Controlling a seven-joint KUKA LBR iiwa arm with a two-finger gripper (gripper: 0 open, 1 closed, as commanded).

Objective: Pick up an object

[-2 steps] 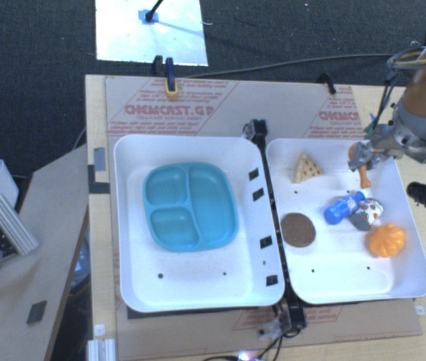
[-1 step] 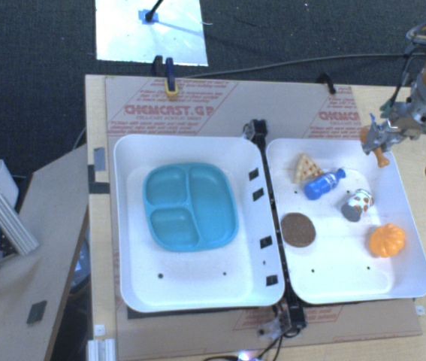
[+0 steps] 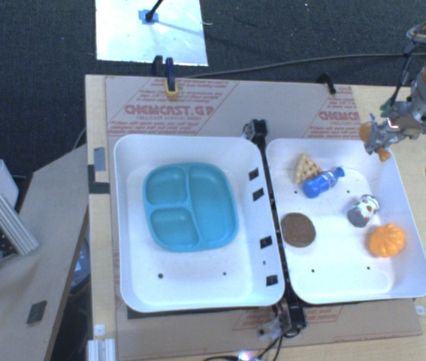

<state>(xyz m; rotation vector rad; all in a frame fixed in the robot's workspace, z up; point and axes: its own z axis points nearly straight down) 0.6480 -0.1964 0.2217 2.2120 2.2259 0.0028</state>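
Observation:
The right bin [image 3: 412,277] holds several small objects. A tan wedge [image 3: 306,168] lies at the back, with a blue bottle [image 3: 322,182] on its side just in front of it. A brown disc [image 3: 298,229] sits near the divider. A small grey and white object [image 3: 362,210] and an orange pumpkin [image 3: 387,240] lie toward the right wall. My gripper [image 3: 382,137] hangs over the bin's back right corner, above and to the right of the bottle. Small orange bits show at its tip, too small to identify.
The left bin [image 3: 134,269] holds a blue sectioned plate [image 3: 190,205]. A black hinge strip [image 3: 269,201] runs between the two bins. A cardboard sheet [image 3: 197,107] lies under them. A metal rail [image 3: 2,209] stands at the far left.

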